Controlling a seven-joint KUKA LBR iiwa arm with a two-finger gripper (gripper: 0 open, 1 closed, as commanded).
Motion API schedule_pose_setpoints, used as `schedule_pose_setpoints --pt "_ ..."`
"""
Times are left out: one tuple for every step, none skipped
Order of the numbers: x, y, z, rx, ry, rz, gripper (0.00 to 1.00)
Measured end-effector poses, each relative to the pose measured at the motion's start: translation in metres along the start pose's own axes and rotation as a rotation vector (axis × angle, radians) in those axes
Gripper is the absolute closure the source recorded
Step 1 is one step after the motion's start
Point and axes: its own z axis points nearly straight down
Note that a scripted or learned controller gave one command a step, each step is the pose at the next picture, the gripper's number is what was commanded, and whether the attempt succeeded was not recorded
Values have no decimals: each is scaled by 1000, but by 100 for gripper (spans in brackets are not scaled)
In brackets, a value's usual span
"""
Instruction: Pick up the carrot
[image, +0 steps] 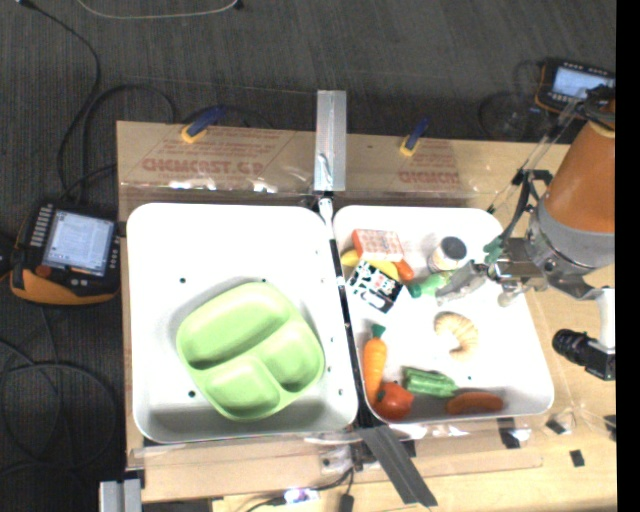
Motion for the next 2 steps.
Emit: schedule_pose_setpoints --pt "-47 -2 69 -2 0 -293 0" --pt "-20 -7 185 -14 -6 -376 0"
